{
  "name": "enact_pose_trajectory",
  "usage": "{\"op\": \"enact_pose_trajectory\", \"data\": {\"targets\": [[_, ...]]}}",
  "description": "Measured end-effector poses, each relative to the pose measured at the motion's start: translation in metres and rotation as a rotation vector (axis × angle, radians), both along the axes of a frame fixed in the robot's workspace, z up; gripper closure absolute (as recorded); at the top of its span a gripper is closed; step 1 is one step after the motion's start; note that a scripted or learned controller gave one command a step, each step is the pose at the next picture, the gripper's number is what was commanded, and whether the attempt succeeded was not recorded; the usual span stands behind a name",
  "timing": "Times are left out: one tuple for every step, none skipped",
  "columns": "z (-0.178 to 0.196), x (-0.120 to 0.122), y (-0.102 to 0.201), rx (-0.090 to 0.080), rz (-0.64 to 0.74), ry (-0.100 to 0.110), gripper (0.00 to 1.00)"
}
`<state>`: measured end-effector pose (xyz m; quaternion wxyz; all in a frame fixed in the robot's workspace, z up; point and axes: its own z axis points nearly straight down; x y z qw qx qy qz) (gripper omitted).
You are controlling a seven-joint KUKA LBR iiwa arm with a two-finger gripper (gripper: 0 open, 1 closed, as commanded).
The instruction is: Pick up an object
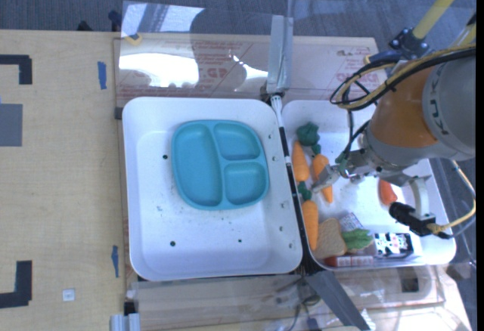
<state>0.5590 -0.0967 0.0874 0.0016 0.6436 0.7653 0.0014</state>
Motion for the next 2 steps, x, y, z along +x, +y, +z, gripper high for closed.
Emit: {"op": "enact_pose_trajectory", "data": {"targets": [[0.011,0.001,-0.001,0.000,-0.003,-0.004,1.00],[0.100,0.070,0.044,0.000,0.077,-0.002,1.00]]}}
